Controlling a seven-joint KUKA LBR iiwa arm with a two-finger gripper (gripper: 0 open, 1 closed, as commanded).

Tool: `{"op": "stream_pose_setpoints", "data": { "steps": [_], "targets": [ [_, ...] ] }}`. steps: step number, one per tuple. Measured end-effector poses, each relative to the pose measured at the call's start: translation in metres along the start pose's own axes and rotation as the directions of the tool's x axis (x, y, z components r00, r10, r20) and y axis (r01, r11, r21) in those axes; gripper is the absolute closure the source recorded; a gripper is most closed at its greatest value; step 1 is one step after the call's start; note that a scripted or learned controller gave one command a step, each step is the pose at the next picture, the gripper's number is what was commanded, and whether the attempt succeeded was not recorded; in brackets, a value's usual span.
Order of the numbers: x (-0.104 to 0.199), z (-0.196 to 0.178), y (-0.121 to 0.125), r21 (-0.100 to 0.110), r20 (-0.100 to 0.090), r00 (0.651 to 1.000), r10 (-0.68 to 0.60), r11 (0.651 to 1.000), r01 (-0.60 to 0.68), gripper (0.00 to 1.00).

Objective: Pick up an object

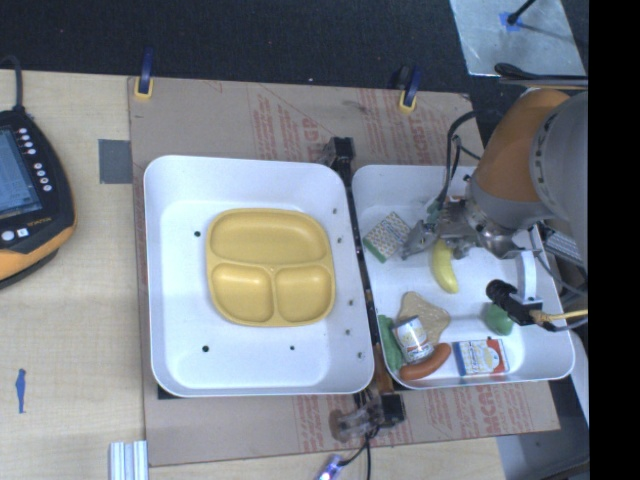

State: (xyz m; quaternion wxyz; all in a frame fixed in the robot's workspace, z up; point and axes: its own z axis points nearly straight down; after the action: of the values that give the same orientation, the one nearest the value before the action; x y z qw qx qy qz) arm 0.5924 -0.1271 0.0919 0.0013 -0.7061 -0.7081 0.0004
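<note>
My gripper (436, 248) hangs over the back of the right bin (540, 370), its fingers spread open. Just below it lies a small yellow banana (445, 270); its upper end sits between the fingertips, but the fingers are not closed on it. A green-and-white packet (388, 235) lies just left of the left finger. Further forward in the same bin are a slice of bread (428, 311), a small can (412, 339), a red sausage (427, 366), a white carton (481, 357) and a green round item (497, 318).
The left bin (175, 268) holds a yellow divided plate (270, 266). The grey arm with its orange band (510, 148) comes in from the right over the right bin's far corner. A black cable end (500, 293) hangs near the green item. A teach pendant (25, 198) lies at the left.
</note>
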Motion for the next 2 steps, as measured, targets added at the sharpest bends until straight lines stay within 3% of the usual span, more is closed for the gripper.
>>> {"op": "stream_pose_setpoints", "data": {
  "steps": [1,2],
  "targets": [
    [-0.009,0.001,0.049,0.011,-0.003,1.000,0.001,1.000,-0.001,0.00],
    [-0.016,0.000,0.014,0.002,0.001,1.000,-0.001,1.000,0.001,0.00]
  ]
}}
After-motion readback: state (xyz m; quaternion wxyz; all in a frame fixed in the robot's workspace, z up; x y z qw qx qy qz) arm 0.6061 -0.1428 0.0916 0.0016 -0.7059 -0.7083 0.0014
